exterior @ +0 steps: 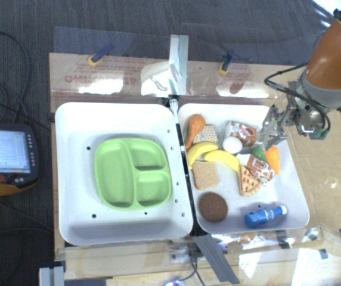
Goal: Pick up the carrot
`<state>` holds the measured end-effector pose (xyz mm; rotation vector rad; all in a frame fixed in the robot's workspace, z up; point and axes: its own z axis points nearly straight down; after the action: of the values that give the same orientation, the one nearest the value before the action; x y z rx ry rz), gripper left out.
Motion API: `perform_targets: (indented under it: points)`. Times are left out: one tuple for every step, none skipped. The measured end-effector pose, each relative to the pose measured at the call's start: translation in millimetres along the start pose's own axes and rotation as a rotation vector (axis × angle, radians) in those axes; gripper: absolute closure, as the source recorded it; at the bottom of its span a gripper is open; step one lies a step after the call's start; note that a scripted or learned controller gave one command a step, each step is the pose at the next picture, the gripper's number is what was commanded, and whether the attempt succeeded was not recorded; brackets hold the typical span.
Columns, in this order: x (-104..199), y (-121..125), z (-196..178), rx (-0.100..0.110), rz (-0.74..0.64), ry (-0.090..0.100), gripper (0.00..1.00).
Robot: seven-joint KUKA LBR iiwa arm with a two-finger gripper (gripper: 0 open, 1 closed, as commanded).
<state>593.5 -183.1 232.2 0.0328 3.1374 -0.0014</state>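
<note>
The carrot [272, 159] lies in the right bin [295, 186], hard against its right wall, a small orange toy with a green top [259, 154] at its left end, and it touches or nearly touches the pizza slice [254, 176] just below and to its left. The gripper [273, 130] hangs over the upper right part of that bin, a little above the carrot and close to the wrapped snack [242, 133]; nothing sits between the jaws, but whether they are spread or closed I cannot tell from this slanted view. The carrot looks like a hollow plastic play-food piece, so I judge it light and stiff, with a smooth, slightly slippery skin that tapers along its length. A grip across the thick middle of the orange body, with the jaws closing across its width, seems the safest hold, since the tapered end would tend to squirt out and the green top is small. The wall on one side and the pizza slice on the other leave little room for the jaws to come down, so one of them may land on the neighbour or on the rim. The white egg [232, 144], the banana [211, 157] and the blue bottle [264, 215] lie well clear of the approach, and the green tray [132, 173] sits alone in the left bin [75, 159].
</note>
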Motion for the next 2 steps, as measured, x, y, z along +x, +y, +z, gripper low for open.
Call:
perform_targets:
  points:
    - [44.6,-41.0,97.3,-0.003,-0.299,0.006,1.00]
    - [43.3,-41.2,1.3,0.003,-0.170,-0.008,1.00]
